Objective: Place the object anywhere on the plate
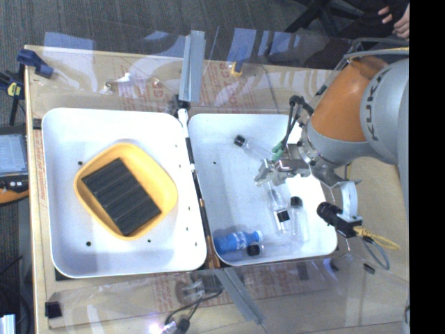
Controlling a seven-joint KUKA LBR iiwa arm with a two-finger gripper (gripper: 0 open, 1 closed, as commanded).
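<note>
Orange band (345, 110) beside "KUKA" lettering (372, 120); hand (268, 175) over right bin (215, 186), grip state untellable.

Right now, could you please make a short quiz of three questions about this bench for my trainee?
1. True or false: the yellow plate with the dark ribbed insert lies in the left bin.
2. Which object has a black cap and lies near the front wall of the right bin?
A. the blue bottle
B. a red cup
C. a green sponge
3. Fill in: the tool is above the ____ bin.

Key
1. True.
2. A. Its cap points toward the arm's side.
3. Right. It is near the clear bottles; whether it holds anything cannot be told.
</note>
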